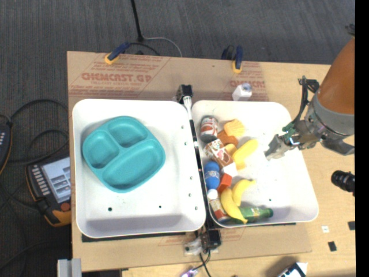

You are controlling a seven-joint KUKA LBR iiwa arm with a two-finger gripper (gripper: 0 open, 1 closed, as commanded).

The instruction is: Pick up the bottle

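A: Overhead, slanted: grey arm w/ orange band [346, 79] reaches in from the right, its hand [275, 149] low over the right bin [288, 172], above bare white floor in the bin's upper-right part.

B: Hand state?

A: Can't tell whether spread or pressed together; it's small and dark from this angle. Nothing visible between the tips.

B: And the bottle?

A: Green bottle [253, 214] lies on its side at the right bin's front edge, just beside a banana [230, 201] and touching it, well apart from the hand. A blue-capped bottle [212, 175] sits in the pile along the bin's left wall.

B: What else is in that pile?

A: A can [207, 128] at the top, an orange toy [230, 130] next to it, a yellow piece [245, 153] toward the bin's middle, a small red-and-white carton [216, 150] between them.

B: Left bin?

A: Left bin [92, 212] holds a teal divided plate [123, 153], three compartments, lying flat, left of centre.

B: Around the bins?

A: Cardboard-topped bench [115, 77], two clamps at its far edge, one blue-and-yellow [118, 52], cables on grey carpet at left.
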